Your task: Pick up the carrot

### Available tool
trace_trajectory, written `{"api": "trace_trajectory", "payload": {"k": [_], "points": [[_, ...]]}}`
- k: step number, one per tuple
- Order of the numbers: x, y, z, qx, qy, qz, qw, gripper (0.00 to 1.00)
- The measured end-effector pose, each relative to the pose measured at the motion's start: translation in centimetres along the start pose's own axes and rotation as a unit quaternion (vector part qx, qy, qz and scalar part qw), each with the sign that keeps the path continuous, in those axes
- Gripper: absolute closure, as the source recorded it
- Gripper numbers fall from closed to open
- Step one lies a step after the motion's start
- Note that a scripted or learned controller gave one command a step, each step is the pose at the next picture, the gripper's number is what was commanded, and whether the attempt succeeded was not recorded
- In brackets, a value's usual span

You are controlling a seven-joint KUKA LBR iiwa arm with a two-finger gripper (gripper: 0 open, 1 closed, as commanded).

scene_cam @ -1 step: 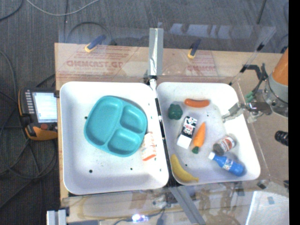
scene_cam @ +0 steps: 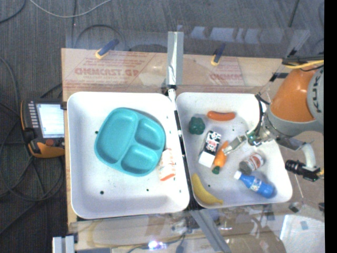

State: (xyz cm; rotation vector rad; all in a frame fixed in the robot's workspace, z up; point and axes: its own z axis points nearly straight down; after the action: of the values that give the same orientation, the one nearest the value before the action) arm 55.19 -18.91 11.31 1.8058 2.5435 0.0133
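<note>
The carrot [scene_cam: 220,158] lies in the right bin [scene_cam: 274,194], near its middle. It is orange, with a green stub at its lower end, and it is tilted with the orange tip up and to the right. My gripper [scene_cam: 233,144] reaches in from the right, low over the bin, and its tip sits right at the carrot's upper end. The grey wrist and the orange arm section [scene_cam: 295,99] stand over the bin's right edge. Whether the tip touches the carrot is unclear from this angle.
Around the carrot lie a black-and-white carton [scene_cam: 211,141], a green lump [scene_cam: 196,124], a sausage [scene_cam: 221,115], a banana [scene_cam: 204,191], a small can [scene_cam: 253,162] and a blue bottle [scene_cam: 256,185]. The left bin [scene_cam: 84,194] holds a teal divided plate [scene_cam: 131,140] and a small box [scene_cam: 167,165].
</note>
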Motion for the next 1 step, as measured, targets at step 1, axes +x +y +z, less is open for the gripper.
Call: {"api": "trace_trajectory", "payload": {"k": [1], "points": [[3.59,0.05,0.89,-0.010,-0.009,-0.011,0.9998,0.00]]}}
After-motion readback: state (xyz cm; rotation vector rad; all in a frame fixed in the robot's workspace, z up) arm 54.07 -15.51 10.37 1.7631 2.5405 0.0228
